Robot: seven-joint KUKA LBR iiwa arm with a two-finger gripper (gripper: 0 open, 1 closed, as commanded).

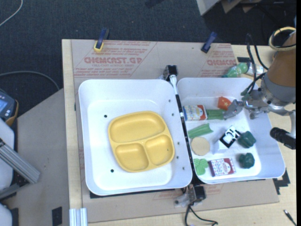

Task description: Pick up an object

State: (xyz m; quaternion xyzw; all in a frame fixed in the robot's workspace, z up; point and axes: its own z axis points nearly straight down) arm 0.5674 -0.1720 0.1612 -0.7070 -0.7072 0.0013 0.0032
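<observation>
Orange object is lying near the far wall of the right bin, judged small, light, rigid; best pinched across its width. Gripper is being positioned just beside it; jaw opening cannot be told, nothing seen held.

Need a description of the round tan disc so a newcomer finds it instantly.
Go to the right white bin, the one crowded with small items, and look along its left side beside the divider. The round tan disc lies flat just below the green stick and above the red packet. It is the only plain circular piece there.
</observation>
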